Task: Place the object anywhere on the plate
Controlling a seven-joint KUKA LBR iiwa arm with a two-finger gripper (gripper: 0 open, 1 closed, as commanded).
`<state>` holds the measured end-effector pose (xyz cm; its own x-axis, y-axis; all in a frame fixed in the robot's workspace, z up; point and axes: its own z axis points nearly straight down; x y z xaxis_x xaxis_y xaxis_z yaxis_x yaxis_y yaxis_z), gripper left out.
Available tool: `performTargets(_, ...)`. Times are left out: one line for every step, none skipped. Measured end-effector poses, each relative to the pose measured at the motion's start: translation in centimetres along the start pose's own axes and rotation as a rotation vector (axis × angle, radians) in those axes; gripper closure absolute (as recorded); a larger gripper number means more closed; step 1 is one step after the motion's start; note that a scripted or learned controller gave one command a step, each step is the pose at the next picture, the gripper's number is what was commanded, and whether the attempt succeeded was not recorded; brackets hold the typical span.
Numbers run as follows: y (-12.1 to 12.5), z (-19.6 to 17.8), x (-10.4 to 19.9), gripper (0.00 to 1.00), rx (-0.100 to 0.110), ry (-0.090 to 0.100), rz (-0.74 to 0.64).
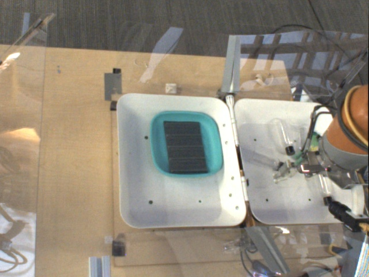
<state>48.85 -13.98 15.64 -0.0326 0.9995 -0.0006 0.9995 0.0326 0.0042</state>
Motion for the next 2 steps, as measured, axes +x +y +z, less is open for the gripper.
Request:
performTargets(0.0, 0.0, 0.0, 0.0, 0.0, 0.0, 0.0)
performTargets(0.0, 0.0, 0.0, 0.0, 0.0, 0.0, 0.0)
